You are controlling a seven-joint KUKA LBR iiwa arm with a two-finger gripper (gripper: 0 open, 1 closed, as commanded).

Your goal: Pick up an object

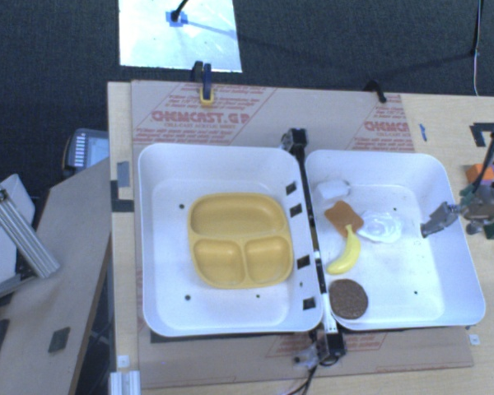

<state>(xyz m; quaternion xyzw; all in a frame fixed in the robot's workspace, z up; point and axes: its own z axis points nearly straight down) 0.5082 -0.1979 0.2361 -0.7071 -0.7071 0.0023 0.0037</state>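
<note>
My gripper [439, 218] hangs over the right bin [457, 303]; whether it is parted or closed I cannot tell. The smooth, curved yellow banana [347, 253] lies well to its left, beside a crumpled white wrapper [382, 228], above a flat, round brown cookie [348, 299].

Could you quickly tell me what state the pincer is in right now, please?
Pincer: whether it is open or closed cannot be told; it sits over the right shallow white bin, with nothing seen in it.
</note>
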